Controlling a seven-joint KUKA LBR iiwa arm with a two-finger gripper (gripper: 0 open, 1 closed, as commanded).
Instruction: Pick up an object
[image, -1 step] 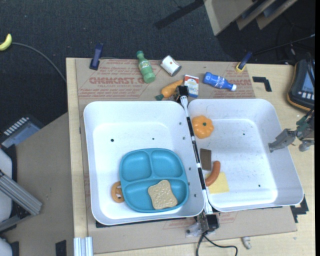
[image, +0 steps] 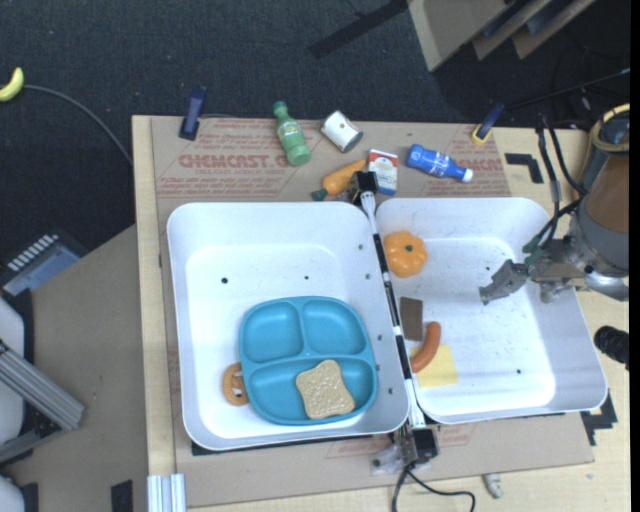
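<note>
Pumpkin (image: 405, 253): right bin (image: 520, 395), far left corner.
Gripper (image: 497, 288): over right bin, grasping nothing, fingers parted.

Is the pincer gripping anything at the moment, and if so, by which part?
Nothing is held. The pincer hangs over bare floor of the right-hand shallow white bin, apart from the orange toy pumpkin and the orange sausage.

The right bin (image: 520, 345) floor lies open; orange pumpkin (image: 405, 253), sausage (image: 427, 345) and cheese (image: 438, 367) crowd its left edge.
</note>
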